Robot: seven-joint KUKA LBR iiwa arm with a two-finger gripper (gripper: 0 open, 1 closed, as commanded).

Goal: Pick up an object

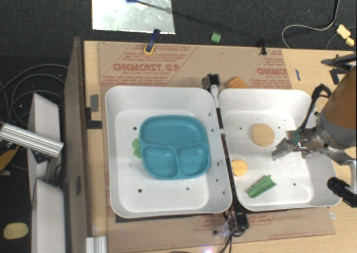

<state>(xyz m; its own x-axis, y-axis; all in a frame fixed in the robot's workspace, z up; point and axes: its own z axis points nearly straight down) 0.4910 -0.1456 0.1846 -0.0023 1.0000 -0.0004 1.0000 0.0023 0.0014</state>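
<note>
White bins: two shallow trays side by side mid-frame; left bin [120,151], right bin [290,187]
Teal plate: divided plate [174,146] fills the middle of the left bin, with a small green scrap [135,147] poking out at its left edge
Arm: grey arm [341,115] with orange band comes in from the right edge, over the right bin's right side
Gripper: gripper [280,150] sits at right-centre of the frame, over the right bin; fingers point toward frame left and downward; whether they are spread or closed cannot be told at this size, and nothing is visible between them
Tan disc: round flat piece [262,134] on the right bin floor, just beside the gripper, to its upper left; nearest candidate
Green piece: elongated object [261,186] near the bin's lower edge, below and slightly left of the gripper; long axis slants from lower left up to upper right
Yellow piece: small round item [240,167] near the bin's left wall, lower left of the gripper, farther off than the disc
Judgement: shortest reach is a small shift toward upper left onto the disc; it lies flat, so the grip may slip
</note>
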